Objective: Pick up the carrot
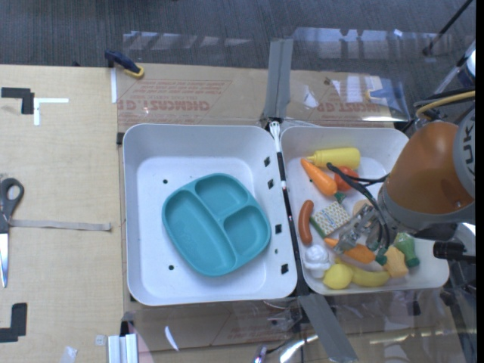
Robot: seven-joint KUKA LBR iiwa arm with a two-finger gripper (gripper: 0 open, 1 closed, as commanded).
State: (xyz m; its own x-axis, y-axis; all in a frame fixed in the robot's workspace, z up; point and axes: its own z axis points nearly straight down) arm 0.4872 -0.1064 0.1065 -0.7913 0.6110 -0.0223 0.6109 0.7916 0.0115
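- Down in the right bin point(423, 278), my gripper point(361, 231) sits low among the toy food; I cannot tell how it stands, the metal parts blur into the clutter.
- What I take for the carrot point(319, 177) lies at a slant near the bin's far left corner, just below the yellow bottle-shaped toy point(337, 156) and well apart from my gripper.
- I judge the step as approach: nothing shows as held, and I am over the wrong pile.
- Next move calls for lifting clear, shifting toward the far left corner, and closing across the carrot's body.
- In the way: a red piece point(346, 177) touches the carrot's right side; the sausage point(305, 221) and checkered block point(331, 218) lie between.
- Teal plate point(218, 224) rests in the left bin point(144, 203).
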